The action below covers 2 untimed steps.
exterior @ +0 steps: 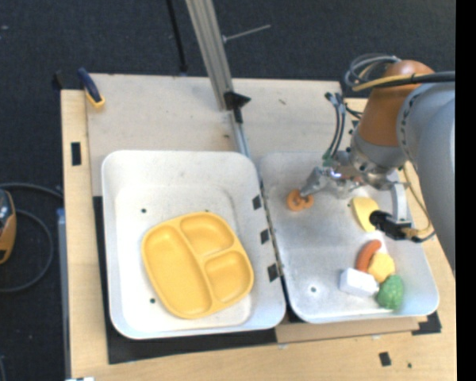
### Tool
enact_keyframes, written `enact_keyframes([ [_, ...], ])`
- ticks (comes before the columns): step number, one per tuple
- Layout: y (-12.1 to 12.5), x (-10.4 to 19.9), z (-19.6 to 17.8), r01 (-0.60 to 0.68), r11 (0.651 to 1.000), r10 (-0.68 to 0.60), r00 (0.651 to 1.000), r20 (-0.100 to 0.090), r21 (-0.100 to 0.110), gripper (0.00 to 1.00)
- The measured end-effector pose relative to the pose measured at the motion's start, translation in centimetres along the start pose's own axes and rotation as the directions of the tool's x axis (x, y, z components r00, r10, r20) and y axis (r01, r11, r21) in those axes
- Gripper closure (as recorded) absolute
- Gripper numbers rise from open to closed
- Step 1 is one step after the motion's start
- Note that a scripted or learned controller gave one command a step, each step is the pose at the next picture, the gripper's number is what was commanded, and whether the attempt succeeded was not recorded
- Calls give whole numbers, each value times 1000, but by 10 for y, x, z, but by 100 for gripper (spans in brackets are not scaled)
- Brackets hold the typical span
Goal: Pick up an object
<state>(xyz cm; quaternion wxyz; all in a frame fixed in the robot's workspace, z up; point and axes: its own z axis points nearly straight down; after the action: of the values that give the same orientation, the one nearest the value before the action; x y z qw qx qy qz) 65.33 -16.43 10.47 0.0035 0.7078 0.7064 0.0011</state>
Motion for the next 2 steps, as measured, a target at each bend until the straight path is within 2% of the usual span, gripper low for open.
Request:
enact_keyframes([
  [1,1,0,-12,0,1000,0,1000,-1,-4,100],
  [2,-2,3,-75,5,1000,-5,1000,-1,-1,100],
])
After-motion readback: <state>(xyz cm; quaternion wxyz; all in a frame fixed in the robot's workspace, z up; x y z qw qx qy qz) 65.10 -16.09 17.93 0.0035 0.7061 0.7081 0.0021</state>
